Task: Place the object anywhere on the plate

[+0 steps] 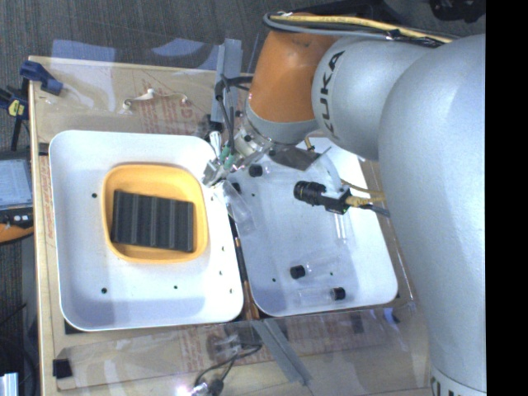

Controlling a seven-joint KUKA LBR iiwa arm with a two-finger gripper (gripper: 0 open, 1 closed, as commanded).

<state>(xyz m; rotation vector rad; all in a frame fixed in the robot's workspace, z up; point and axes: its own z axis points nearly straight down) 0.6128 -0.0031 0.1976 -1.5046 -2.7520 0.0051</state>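
Yellow plate w/ dark ribbed insert sat in left bin. Tool hung over the gap btwn bins, at left bin's far right corner; can't tell its state or the object. Right bin lay under arm.

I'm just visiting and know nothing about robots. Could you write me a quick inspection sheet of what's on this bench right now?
Surface: wooden bench bearing a left bin and a right bin.
Job's things: yellow plate with dark ribbed insert, in the left bin; object to place not identifiable.
Clutter: small dark bits in the right bin.
Grippers: gripper over the bins' shared edge.
Cables: black connector with cable at the wrist.
Surroundings: grey carpet.
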